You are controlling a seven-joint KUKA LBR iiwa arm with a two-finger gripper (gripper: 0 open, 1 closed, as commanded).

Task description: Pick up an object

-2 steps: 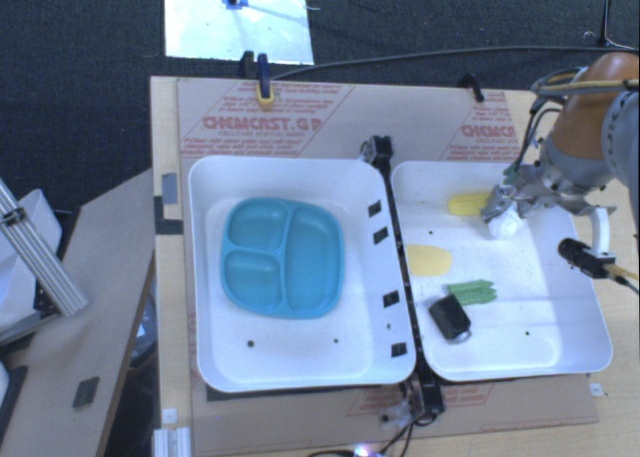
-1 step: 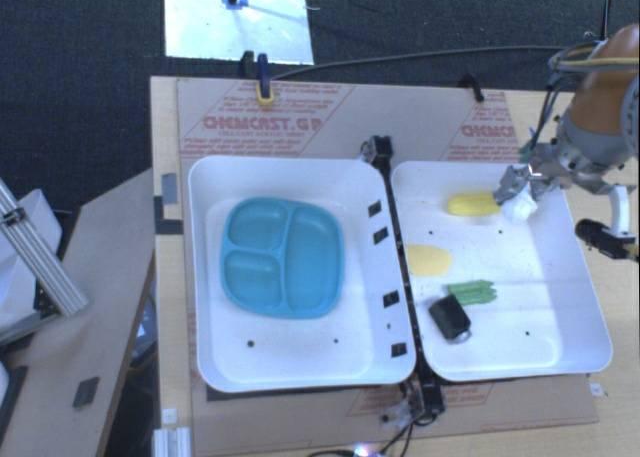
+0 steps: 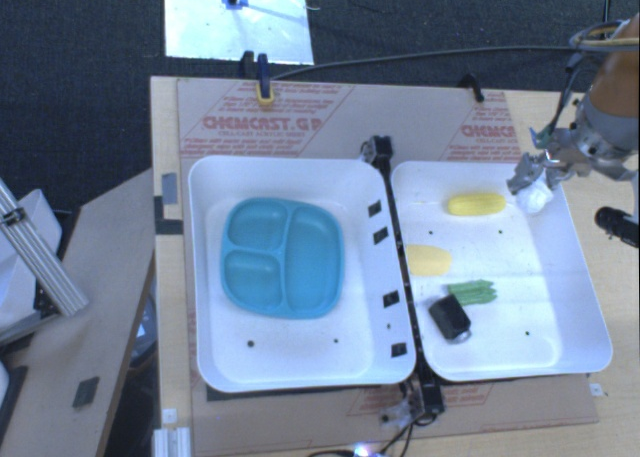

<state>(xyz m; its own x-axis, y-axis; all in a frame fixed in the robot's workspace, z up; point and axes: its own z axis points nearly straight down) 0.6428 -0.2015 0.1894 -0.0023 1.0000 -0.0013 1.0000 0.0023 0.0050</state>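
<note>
Your gripper (image 3: pixel 534 183) hovers at the right bin's (image 3: pixel 575 275) two o'clock.
Claw state: you cannot tell; yellow piece (image 3: pixel 476 205) just beside.

bench (image 3: pixel 170 235) | bears: left bin (image 3: pixel 215 345), right bin (image 3: pixel 575 330), side by side

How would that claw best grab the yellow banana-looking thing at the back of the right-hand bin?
Probably from straight above, pinching across the narrow middle of the yellow piece. It lies flat and long, running left to right, with bare bin floor around it. The gripper is just to its right.
</note>
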